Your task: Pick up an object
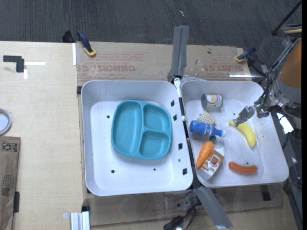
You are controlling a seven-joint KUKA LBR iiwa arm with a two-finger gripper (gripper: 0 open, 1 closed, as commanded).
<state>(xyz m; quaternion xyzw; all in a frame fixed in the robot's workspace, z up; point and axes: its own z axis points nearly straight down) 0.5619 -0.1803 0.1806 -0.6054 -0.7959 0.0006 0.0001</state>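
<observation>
**A:** Where is the gripper [243, 115] at this moment?

**B:** It is low in the right bin [268, 176], just beside the upper end of the banana [248, 134]. I think the banana is the target, because it is the nearest thing to the tip. If the tip touches it or not, I cannot tell from this slanted view.

**A:** Is it spread wide, or closed on something?

**B:** I cannot tell this. The tip is small and a little blurred. I see nothing held in it.

**A:** What can go wrong from here?

**B:** The banana is curved and smooth. If the gripper closes on the narrow end only, the banana probably slips out or turns away. It can also be pushed toward the right wall of the bin, and there is less room for a grasp.

**A:** And the other things?

**B:** The sausage [242, 167] lies below the banana, a little apart. The blue bottle [205, 128], the carrot [205, 153], the small carton [211, 164] and the can [212, 101] are more to the left, so I judge a collision with them less likely. The left bin [91, 143] has the blue divided plate [142, 129] and it is far from the action.
</observation>
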